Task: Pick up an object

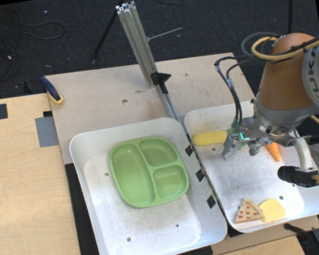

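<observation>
In the right bin (250, 199) lie a yellow banana-like piece (209, 139) near the left wall, an orange carrot (274, 151) partly under the arm, a waffle wedge (247, 212) and a yellow slice (273, 210) at the front. My gripper (239, 146) hangs low over the bin's upper middle, just right of the yellow piece and left of the carrot. Its fingers (228, 149) are spread and nothing sits between them.
The left bin (105, 236) holds a green divided plate (149, 171). A metal post (138, 42) rises behind the bins. Black clips (199, 175) mark the wall between the bins. Cables loop near the arm's wrist (230, 81).
</observation>
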Controlling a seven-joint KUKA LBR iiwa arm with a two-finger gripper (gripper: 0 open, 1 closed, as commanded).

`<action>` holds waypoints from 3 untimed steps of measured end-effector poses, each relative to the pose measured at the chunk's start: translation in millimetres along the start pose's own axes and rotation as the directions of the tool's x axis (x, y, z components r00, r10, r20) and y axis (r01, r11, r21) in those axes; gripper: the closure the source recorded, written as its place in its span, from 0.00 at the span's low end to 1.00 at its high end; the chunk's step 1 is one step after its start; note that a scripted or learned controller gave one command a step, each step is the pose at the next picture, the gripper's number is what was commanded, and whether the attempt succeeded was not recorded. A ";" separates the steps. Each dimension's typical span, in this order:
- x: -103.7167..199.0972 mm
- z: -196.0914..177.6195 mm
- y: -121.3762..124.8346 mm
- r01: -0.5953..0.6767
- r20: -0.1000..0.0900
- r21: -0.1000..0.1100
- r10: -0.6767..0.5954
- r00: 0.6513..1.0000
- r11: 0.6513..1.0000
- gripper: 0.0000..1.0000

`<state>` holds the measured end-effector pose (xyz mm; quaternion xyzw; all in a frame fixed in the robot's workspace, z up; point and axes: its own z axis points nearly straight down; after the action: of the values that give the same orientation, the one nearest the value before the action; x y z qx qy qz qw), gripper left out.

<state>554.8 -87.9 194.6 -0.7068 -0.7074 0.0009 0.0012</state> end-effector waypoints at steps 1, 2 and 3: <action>-0.1 -0.6 0.4 0.000 0.000 -0.002 0.000 1.000 1.000 0.00; -1.2 43.6 4.0 -0.001 -0.001 0.004 0.001 1.000 1.000 0.00; -0.6 101.4 -1.8 -0.003 -0.001 0.000 0.003 1.000 1.000 0.00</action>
<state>552.6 -88.4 93.2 -0.7080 -0.7063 0.0008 0.0016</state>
